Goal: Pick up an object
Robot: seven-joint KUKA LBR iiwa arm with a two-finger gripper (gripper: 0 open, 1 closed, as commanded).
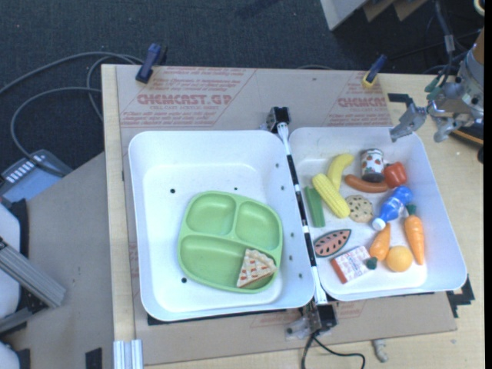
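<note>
A slice of pizza [255, 267] is lying in the green divided plastic plate [223, 233] in the left white bin [154, 206]. The right white bin [442, 229] is holding small toy foods, a yellow corn cob [330, 194] among them. Beyond its far corner my fingers [424, 121] are hanging spread, pinching nothing

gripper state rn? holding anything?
Gripper: open, holding nothing, hovering above the top right corner of the right bin.
</note>
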